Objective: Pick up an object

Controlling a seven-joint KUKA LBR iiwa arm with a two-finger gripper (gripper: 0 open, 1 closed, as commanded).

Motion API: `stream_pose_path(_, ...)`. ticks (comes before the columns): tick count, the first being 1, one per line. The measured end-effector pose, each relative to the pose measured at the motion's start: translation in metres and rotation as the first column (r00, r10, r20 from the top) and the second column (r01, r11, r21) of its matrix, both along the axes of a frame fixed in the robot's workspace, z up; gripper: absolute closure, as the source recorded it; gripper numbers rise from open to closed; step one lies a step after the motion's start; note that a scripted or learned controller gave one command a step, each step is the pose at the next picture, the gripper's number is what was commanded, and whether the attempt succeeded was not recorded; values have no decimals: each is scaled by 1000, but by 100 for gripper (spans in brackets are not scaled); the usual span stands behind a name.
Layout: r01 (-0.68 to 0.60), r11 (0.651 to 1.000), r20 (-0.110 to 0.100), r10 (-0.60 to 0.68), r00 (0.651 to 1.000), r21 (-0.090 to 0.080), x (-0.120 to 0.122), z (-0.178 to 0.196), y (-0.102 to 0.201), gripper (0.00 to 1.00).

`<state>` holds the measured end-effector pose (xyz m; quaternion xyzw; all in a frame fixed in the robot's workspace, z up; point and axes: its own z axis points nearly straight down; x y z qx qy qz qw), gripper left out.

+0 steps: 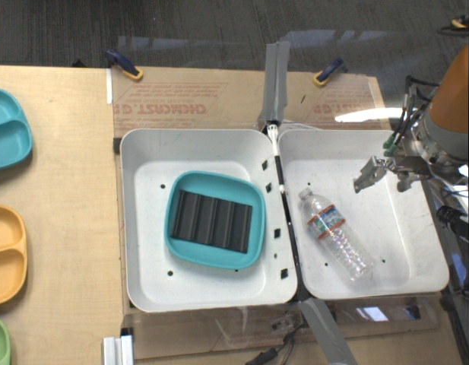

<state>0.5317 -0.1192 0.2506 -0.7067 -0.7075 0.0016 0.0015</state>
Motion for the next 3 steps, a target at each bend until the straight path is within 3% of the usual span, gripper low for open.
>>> stream_pose_path(1,-70,998,3,70,998,0,22,-118,25,0)
stream_pose_path(2,38,999,2,-38,999,0,45,-121,18,0)
stream_pose_path(3,38,999,2,-38,999,0,45,-121,18,0)
